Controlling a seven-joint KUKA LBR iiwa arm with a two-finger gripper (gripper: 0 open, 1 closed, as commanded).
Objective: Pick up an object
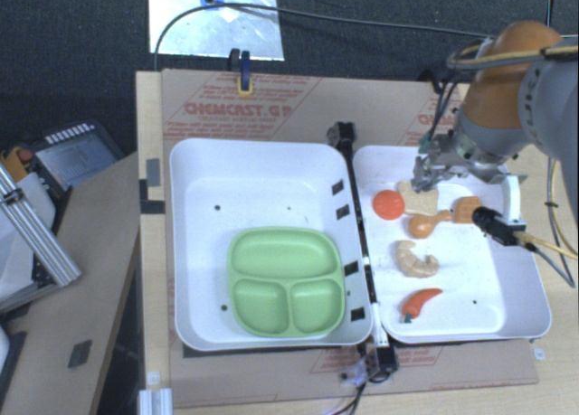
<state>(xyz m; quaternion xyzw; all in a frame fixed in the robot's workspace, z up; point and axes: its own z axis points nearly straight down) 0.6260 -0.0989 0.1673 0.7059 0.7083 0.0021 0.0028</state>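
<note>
The pale food piece [419,201], just right of the orange ball [389,204], lies under the tool [427,172], seemingly its target. I cannot tell the tool's state.

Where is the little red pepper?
The pepper lies in the right bin, near its front edge. It sits just below the pale shrimp-shaped piece, far from the pincer at the back.

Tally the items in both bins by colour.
Green: 1, divided plate, left bin
Orange: 1, ball
Red-orange: 1, pepper
Tan/brown: 2, pear-shaped piece; curled piece
Cream: 1, block under the end effector
Total: 6
</note>
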